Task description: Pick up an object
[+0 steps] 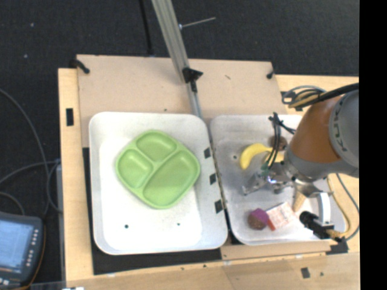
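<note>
With the gripper (261, 183) just below the banana (253, 155), finger state indeterminate, the banana looks light, soft and curved; grasp across its middle.

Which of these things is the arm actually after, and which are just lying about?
Belonging to the job, all in the right bin:
banana
purple object
red and white packet
gripper

Just lying about:
green divided plate in the left bin
metal pole
</note>
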Available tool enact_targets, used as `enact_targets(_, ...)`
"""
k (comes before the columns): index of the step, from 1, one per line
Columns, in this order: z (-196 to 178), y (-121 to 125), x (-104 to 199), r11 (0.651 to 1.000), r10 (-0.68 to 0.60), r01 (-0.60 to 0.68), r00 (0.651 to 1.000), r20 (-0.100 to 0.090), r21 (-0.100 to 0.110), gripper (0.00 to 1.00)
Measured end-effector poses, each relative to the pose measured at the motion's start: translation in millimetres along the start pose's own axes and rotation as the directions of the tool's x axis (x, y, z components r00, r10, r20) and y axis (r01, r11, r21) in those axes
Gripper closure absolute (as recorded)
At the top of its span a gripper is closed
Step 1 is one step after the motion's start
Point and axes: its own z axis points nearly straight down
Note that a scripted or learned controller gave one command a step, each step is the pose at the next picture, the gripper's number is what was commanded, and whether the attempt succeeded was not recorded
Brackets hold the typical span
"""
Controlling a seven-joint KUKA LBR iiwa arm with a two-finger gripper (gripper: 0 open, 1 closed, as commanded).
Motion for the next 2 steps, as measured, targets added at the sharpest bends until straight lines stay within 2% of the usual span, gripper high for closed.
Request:
enact_targets(1,-14.2,2.3,-1.4,1.0,0.005,-0.005,1.0,0.001,-0.009,1.0)
enact_targets(2,-78.4,6.6,-4.3,1.0,-0.003,0.003,1.0,0.002,-0.013,1.0)
